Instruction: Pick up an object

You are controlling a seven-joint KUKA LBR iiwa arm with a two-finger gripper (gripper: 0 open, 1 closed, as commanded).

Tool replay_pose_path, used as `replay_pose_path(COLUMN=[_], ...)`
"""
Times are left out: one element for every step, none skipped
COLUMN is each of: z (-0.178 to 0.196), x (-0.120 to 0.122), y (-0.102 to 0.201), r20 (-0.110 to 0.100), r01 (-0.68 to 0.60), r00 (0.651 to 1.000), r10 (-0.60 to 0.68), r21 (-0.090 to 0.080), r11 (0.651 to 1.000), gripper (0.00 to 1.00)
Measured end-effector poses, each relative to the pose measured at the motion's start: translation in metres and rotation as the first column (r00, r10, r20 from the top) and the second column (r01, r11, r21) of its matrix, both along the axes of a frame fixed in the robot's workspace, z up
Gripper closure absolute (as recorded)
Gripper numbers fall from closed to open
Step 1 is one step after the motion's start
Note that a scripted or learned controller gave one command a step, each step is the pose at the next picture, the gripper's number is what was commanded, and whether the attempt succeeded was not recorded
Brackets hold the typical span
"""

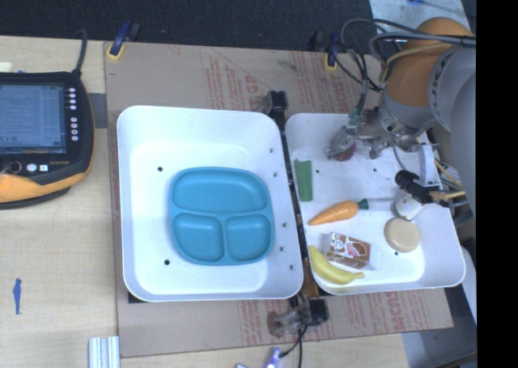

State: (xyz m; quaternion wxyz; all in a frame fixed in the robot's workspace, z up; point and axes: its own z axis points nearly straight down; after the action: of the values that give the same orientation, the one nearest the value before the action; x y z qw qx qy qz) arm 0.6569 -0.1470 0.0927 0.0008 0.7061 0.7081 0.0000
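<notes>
Over the right bin on the counter, the claw hangs near the far wall, whether spread or closed impossible to tell. Carrot, banana, carton and round disc lie loose below, apparently scattered as candidates for picking.

The gripper hangs over the right bin's far left corner. Below it lie a green block, carrot, carton, banana and tan disc. A blue tray sits in the left bin.
</notes>
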Motion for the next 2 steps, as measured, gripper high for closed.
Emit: replay_pose_path(z=[-0.001,-0.001], x=[-0.001,-0.115], y=[0.02,0.001], r20=[-0.006,-0.006], r01=[-0.002,-0.002], r00=[1.0,1.0], r10=[0.002,0.002], r21=[0.002,0.0], r11=[1.0,1.0], gripper=[0.0,0.0])
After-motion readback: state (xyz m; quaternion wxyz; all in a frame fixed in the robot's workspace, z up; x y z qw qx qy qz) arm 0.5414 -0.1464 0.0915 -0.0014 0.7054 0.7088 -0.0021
